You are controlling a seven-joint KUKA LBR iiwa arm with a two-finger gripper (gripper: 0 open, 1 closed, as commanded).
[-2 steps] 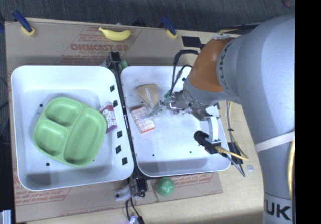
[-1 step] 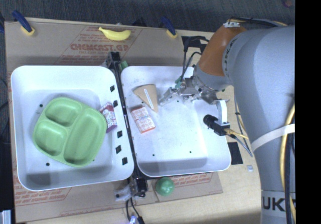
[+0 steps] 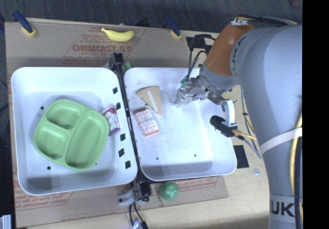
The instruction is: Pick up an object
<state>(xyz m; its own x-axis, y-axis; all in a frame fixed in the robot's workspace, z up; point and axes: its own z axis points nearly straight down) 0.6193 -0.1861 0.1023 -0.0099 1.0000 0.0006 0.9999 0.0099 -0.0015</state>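
End effector (image 3: 184, 94) hovering low in right bin (image 3: 221, 164), upper centre of frame; grip state impossible to tell. Wedge (image 3: 149, 97) lying just left of it, long axis running down-right. Packet (image 3: 146, 121) sitting lower left, further off.

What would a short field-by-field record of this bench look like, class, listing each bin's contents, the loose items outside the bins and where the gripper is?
left bin: green divided plate, small dark red packet at its right edge
right bin: tan wedge, orange-and-white packet
outside bins: yellow banana beyond the far edge, green ball at the near edge
gripper: low over right bin, right of the wedge, nothing seen between its fingers
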